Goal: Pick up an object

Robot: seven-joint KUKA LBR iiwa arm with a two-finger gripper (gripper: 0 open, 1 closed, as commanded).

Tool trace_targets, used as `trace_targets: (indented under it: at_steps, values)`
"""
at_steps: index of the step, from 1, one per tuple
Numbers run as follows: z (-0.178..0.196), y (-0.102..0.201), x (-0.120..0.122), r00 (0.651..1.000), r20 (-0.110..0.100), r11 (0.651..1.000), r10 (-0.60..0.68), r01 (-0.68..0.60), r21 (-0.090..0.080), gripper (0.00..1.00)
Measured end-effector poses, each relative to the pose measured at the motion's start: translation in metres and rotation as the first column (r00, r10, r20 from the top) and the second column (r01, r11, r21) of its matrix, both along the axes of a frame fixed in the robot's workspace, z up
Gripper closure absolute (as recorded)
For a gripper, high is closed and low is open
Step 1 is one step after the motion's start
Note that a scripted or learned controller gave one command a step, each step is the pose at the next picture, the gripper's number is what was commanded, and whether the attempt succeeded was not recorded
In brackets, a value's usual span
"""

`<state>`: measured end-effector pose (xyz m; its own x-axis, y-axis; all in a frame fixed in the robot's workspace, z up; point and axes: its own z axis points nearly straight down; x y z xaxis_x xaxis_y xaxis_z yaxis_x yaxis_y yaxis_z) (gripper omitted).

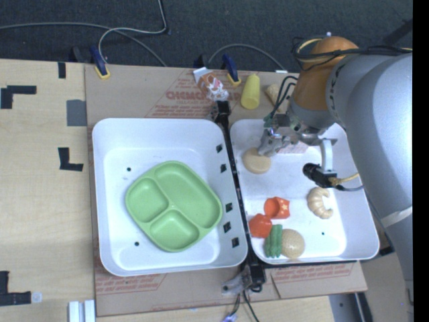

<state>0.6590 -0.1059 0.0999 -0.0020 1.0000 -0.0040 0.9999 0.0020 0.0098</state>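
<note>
Near edge of rt bin (362,250): round beige piece (293,243) w/ green veg (273,241), then orange bits (268,217), croissant (320,202). Farther in, my fingers (268,145) sit down over a tan round object (256,161), touching it; can't tell how wide they're open. Green tray (173,205) in left bin.

Even bright light, soft, slightly blurry
</note>
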Motion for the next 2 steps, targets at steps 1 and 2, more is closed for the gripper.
trace_targets:
  at_steps: [1, 2]
  values:
    - [-0.005, -0.0211, -0.0927, 1.0, 0.016, 1.0, -0.001, 0.001, -0.002, 1.0]
    - [-0.0095, -0.0213, -0.0957, 1.0, 0.007, 1.0, -0.003, 0.003, 0.0, 0.0]
